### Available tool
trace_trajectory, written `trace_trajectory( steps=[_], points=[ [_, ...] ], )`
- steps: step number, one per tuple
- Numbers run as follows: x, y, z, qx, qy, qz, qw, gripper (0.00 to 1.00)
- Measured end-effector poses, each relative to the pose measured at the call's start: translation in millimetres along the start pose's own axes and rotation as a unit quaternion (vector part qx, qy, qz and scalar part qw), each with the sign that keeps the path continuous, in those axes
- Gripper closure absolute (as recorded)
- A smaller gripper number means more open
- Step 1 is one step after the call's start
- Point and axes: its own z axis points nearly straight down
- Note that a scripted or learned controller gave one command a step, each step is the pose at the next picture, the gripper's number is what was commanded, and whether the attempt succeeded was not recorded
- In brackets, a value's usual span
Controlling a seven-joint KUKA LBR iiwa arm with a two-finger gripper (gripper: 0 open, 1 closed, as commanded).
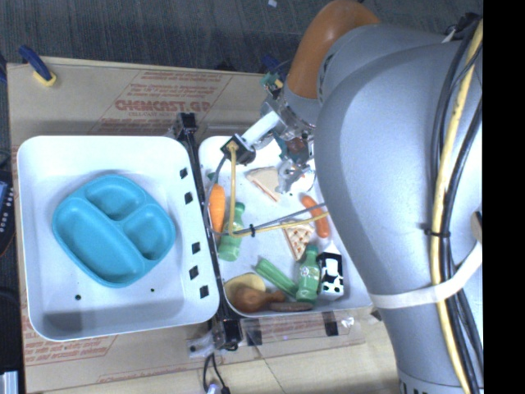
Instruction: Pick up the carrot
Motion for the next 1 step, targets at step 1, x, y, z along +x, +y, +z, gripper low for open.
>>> trace_trajectory(
  steps=[1],
  points=[
    [-4.4,13.0,-7.7,-0.005,0.003,0.117,0.9931,0.0]
  ],
)
